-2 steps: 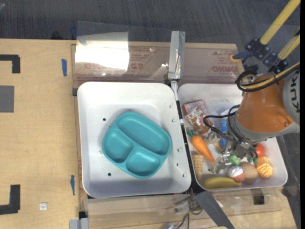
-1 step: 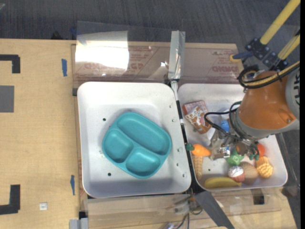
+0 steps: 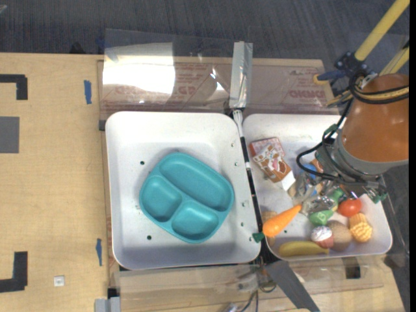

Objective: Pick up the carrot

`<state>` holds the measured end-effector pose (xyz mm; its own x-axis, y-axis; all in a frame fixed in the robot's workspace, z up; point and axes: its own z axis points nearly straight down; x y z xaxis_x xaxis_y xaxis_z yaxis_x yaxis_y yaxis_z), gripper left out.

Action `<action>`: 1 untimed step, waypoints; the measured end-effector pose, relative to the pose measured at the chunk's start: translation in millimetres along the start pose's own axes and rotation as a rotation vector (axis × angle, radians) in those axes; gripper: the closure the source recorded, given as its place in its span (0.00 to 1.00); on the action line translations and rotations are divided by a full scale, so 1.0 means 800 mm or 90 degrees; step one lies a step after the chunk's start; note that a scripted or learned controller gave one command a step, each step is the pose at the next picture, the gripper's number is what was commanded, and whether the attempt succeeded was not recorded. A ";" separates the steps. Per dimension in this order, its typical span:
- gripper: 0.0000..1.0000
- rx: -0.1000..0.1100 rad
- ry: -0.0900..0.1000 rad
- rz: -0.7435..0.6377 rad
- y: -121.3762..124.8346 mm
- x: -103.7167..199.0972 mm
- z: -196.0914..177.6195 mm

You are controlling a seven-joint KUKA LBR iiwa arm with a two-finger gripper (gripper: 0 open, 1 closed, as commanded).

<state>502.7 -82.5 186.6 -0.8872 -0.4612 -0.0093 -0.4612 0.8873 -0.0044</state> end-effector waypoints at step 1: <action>1.00 -0.003 0.002 -0.149 0.061 -0.030 0.002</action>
